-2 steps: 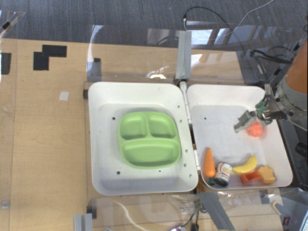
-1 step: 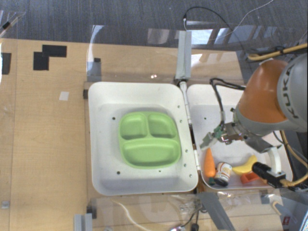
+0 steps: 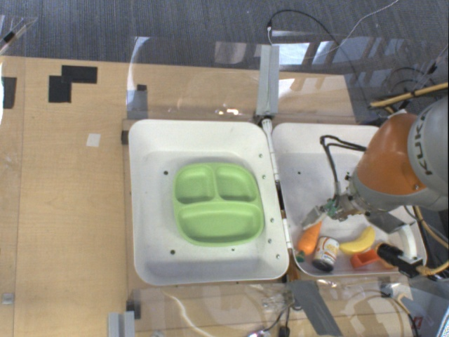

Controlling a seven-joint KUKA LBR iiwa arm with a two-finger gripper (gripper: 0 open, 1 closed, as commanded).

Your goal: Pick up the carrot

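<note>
wooden bench (image 3: pixel 63 209), grey carpet floor (image 3: pixel 140 9)

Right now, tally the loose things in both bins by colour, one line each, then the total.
Green: 1, the divided plate in the left bin.
Orange: 2, the carrot and an orange-red item, both in the right bin.
Yellow: 1, the banana.
Mixed label: 1, the small can.
Total: 5
</note>
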